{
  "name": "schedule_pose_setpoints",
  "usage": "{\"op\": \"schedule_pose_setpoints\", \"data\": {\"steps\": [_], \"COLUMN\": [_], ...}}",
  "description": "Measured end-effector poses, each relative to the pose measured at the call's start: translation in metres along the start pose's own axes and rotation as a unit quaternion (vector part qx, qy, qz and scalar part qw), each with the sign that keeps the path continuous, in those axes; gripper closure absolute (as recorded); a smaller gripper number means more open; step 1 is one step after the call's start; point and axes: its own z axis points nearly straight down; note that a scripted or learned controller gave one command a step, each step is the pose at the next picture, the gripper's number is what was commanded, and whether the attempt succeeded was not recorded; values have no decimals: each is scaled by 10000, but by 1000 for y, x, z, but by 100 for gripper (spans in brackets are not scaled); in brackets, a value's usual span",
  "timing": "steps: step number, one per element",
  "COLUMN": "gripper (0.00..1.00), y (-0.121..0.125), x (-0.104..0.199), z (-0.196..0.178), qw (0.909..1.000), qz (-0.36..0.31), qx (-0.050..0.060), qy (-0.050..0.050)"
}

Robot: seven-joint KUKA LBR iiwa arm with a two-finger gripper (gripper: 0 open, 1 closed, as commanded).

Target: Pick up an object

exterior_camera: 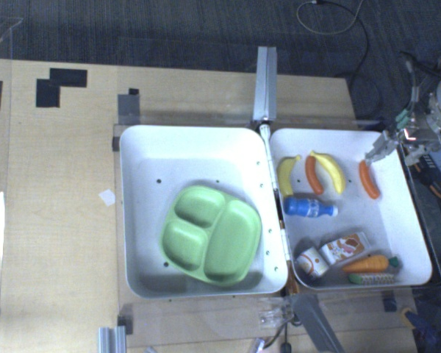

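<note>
Hand hovering at the right bin's upper right corner

The hand is hanging just over the right bin's far corner, fingers blurred, so I cannot tell their spread; nothing is showing between them. Just beside it one sausage is lying, then another sausage between two bananas, a blue bottle, a carton, a can and a carrot. The left bin is holding one green divided plate. Both are sitting on a pale wooden table over dark carpet.
</note>
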Motion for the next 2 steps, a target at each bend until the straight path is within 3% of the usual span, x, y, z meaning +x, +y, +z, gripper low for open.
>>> {"op": "schedule_pose_setpoints", "data": {"steps": [1,2], "gripper": [0,100], "y": [44,47], "x": [-24,-23], "z": [161,148], "qw": [9966,9965], "qz": [-820,-835], "qx": [-25,-61], "qy": [-10,-20]}}
